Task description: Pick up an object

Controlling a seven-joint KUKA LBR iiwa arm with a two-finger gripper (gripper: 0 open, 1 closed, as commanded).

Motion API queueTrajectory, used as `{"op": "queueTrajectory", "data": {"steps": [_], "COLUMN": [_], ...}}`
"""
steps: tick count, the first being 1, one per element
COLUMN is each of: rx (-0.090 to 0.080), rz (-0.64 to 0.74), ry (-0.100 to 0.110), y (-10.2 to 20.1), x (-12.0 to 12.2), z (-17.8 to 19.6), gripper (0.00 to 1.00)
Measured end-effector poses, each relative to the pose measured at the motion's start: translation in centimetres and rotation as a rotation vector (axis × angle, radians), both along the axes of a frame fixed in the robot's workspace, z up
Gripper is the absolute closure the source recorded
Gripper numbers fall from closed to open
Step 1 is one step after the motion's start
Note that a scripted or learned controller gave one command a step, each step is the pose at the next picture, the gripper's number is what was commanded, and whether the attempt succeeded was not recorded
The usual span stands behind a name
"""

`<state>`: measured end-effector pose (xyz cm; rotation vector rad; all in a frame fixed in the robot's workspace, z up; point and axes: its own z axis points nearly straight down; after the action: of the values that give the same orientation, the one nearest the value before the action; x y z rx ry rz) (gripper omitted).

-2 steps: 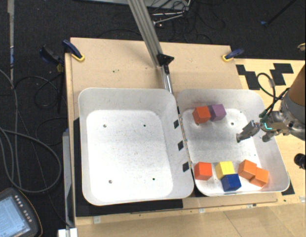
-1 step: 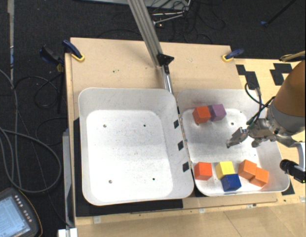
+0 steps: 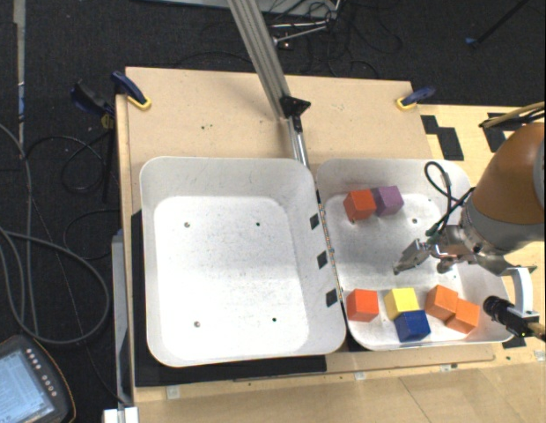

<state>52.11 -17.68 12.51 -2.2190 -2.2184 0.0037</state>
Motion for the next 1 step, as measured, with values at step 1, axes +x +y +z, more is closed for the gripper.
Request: {"op": "queueTrajectory", "data": {"steps": [1], "rx": [-0.002], "rz": [-0.001], "ry": [-0.003], "y": [0.03], "x": [0.01], "z": [-3.11], "gripper": [0.00]}}
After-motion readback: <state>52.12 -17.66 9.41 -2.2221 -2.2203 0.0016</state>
